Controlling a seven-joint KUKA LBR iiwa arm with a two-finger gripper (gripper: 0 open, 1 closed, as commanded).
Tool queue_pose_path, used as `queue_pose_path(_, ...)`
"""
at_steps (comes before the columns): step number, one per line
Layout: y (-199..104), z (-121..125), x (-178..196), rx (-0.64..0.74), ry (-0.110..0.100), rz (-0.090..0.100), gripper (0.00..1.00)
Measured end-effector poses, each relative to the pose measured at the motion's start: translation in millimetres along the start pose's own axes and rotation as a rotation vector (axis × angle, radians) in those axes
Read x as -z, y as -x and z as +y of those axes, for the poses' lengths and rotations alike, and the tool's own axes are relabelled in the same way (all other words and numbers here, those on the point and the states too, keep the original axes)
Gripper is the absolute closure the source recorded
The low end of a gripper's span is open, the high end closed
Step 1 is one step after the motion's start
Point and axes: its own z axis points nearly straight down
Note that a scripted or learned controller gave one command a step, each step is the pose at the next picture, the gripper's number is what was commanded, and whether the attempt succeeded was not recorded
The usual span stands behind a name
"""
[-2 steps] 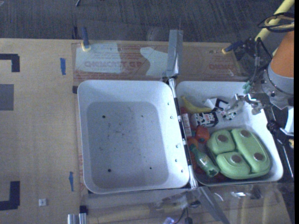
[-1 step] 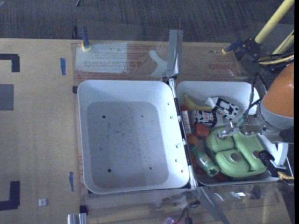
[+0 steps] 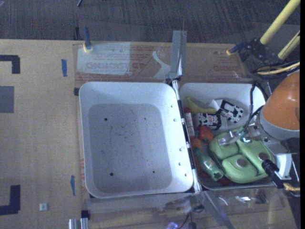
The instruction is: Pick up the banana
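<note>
Camera view: banana (image 3: 200, 106) lies at 12 o'clock in the right bin (image 3: 187, 90), not grasped. My gripper (image 3: 240, 137) hovers at 4 o'clock from it; grip state, I cannot tell. Approach step; next, I'd shift toward 10 o'clock and descend.

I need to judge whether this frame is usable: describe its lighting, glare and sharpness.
Camera view: soft, even light, with a shaded near wall in the left bin; pale glare on the taped plastic sheet behind it; overall slightly blurred, so the banana has fuzzy edges and the orange arm band is smeared.
</note>
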Motion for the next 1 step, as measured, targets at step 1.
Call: queue_pose_path(1, -3.2, 5.3, 11.4, 0.005, 0.01, 0.004, 1.0)
